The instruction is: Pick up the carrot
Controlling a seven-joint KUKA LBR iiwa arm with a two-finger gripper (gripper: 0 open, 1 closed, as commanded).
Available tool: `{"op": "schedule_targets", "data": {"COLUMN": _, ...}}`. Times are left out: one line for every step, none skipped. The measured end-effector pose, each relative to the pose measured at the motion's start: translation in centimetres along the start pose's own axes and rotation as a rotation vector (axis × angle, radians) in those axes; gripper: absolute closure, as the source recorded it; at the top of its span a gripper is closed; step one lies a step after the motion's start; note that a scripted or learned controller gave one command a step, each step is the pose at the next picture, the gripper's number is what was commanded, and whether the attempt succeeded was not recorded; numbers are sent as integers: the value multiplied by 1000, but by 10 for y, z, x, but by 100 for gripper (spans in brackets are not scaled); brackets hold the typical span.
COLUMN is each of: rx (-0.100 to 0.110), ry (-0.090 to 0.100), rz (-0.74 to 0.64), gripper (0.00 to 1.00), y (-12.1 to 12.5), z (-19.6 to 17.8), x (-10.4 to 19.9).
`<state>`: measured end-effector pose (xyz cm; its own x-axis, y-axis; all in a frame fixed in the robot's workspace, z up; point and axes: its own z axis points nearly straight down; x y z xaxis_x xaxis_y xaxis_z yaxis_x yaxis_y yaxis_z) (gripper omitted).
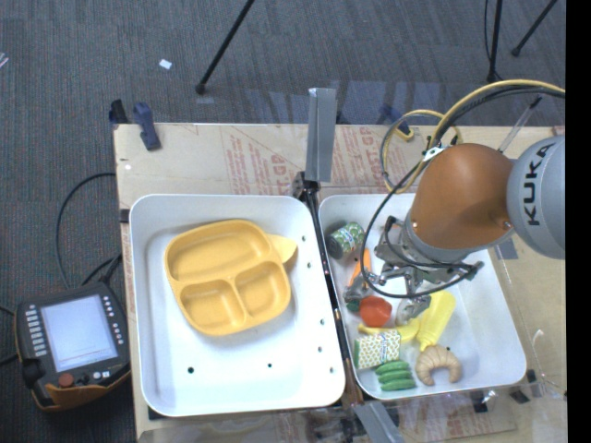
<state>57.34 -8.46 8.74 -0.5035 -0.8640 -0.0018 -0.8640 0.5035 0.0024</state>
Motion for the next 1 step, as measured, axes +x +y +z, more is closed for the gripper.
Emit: {"op": "schedule_targets", "data": {"rx": 2, "ry": -3, "rz": -157, "gripper": 0, "y": -36, "z": -1, "x": -22}}
